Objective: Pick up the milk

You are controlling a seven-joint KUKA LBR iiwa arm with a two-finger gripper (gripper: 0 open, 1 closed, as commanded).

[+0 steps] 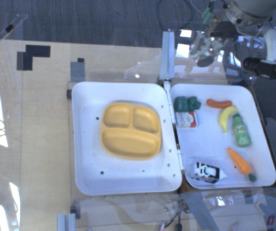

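The milk (206,172) is a small black-and-white carton lying flat at the front of the right bin (265,143), close to its front-left corner. My gripper (203,52) hangs high behind the back edge of that bin, far from the milk and well above the bench. Nothing shows in it.
The right bin also holds a green block with a red-and-white pouch (186,112), a sausage (218,103), a banana (226,118), a green bottle (240,130) and a carrot (240,162). A yellow divided plate (130,130) lies in the left bin (87,167).
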